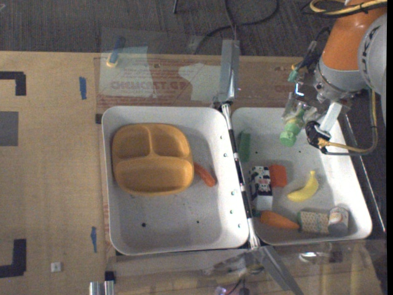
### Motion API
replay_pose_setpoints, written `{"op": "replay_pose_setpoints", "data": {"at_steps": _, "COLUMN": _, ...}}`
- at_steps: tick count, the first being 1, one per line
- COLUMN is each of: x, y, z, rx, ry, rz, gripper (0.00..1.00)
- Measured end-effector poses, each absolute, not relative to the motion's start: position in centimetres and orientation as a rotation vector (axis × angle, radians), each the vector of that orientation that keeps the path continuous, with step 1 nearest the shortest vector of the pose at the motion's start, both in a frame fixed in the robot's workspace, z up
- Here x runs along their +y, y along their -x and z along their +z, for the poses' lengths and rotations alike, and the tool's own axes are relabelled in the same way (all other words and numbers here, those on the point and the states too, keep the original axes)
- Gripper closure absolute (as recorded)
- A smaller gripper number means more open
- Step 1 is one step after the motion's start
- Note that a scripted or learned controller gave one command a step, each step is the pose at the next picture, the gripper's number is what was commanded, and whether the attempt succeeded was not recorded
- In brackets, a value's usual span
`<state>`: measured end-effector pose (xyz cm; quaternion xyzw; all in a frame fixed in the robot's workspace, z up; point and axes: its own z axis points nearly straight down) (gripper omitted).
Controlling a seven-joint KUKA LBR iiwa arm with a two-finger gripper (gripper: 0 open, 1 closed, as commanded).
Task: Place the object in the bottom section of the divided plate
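Gripper [295, 123] gripping green object [288, 132]

A tan bench [49, 183] with blue tape marks [82, 88] stands on dark carpet [92, 11]

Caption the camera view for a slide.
Gripper lifts a light green bottle-shaped object above the right white bin; orange divided plate waits left.

My arm [353, 39] is orange and grey. Both bins [178, 238] are white. The plate [152, 158] is mustard yellow, the banana [305, 188] yellow, 2 carrots [205, 176] orange, the carton [262, 183] black-and-white cow print, the bottle [290, 131] pale green.
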<state>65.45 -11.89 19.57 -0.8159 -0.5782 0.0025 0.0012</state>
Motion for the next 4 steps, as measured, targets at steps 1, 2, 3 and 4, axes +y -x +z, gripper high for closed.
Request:
{"op": "replay_pose_setpoints", "data": {"at_steps": 1, "x": -3.3, "y": -62.1, "z": 18.1, "rx": -2.047, "ry": 2.377, "rz": 0.007, "gripper": 1.0}}
{"op": "replay_pose_setpoints", "data": {"at_steps": 2, "x": -4.5, "y": -63.0, "z": 18.1, "rx": -2.062, "ry": 2.367, "rz": 0.004, "gripper": 1.0}}
{"op": "replay_pose_setpoints", "data": {"at_steps": 3, "x": -0.5, "y": -66.5, "z": 18.1, "rx": -2.042, "ry": 2.385, "rz": 0.005, "gripper": 1.0}}
{"op": "replay_pose_setpoints", "data": {"at_steps": 4, "x": 6.8, "y": -66.7, "z": 18.1, "rx": -2.121, "ry": 2.317, "rz": 0.003, "gripper": 1.0}}
